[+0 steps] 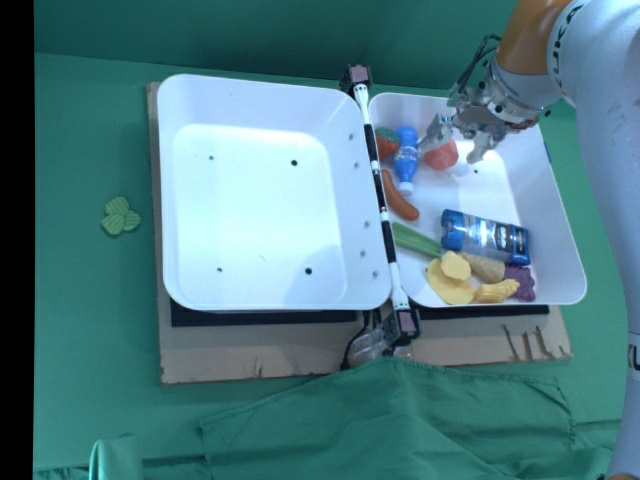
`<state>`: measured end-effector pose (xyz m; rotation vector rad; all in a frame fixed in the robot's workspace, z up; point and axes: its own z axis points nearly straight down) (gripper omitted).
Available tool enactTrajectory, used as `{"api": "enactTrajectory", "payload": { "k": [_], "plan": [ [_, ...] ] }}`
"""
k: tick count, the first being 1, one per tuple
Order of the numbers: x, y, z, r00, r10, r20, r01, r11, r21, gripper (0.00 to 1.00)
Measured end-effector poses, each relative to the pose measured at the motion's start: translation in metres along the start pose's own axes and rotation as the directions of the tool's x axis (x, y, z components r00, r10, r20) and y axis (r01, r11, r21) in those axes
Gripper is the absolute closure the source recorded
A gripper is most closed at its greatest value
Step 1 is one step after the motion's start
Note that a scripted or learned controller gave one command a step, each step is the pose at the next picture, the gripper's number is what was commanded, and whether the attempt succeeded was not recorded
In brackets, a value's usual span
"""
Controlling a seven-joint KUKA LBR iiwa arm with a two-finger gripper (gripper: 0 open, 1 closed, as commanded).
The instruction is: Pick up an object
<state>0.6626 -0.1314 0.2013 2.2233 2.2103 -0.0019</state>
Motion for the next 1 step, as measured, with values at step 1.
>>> {"api": "enactTrajectory", "payload": {
  "k": [1],
  "plan": [
    [-0.0307, 0.0239, 0.0175, 1.0, -0.001, -0.003, 0.001, 1.0, -0.006, 0.0]
  ]
}}
